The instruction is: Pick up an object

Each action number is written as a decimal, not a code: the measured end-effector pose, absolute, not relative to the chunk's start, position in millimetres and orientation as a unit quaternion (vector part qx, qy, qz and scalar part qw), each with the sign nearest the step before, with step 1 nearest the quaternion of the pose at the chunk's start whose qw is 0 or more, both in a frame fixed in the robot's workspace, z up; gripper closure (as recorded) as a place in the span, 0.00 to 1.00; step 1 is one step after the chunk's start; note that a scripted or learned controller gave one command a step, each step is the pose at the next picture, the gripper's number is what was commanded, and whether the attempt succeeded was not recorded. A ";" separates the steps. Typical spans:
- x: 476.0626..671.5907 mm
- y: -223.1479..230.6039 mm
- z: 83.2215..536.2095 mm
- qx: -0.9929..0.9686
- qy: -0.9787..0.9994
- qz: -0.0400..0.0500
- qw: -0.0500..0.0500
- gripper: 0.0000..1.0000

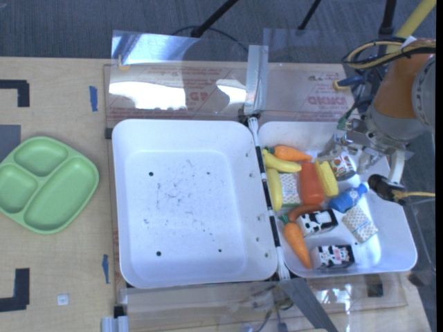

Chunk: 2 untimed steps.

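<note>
Leftmost, a green divided plate (47,184) lies on the wooden bench (62,81) at the frame's left edge. Beside it, centre frame, sits the left bin (131,140). The right bin (398,244) holds the objects: bananas (275,178), carrots (296,244), an orange block (311,184), cow-patterned cartons (318,221) and a blue bottle (347,198). At upper right the gripper (346,159) hangs over a small can (342,165); whether it grips cannot be told.

A robotics lab: a wooden bench (62,95) with black tape marks, two white bins (187,254), clear acrylic guards (173,88), tripod legs (228,5) on grey carpet at the far side.
</note>
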State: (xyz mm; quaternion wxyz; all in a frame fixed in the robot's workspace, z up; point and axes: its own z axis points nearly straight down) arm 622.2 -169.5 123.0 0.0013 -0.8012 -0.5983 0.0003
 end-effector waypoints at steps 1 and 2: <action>637.5 -195.5 87.6 -0.822 -0.569 -0.004 0.002 0.00; 639.4 -196.0 100.7 -0.821 -0.570 -0.005 -0.002 1.00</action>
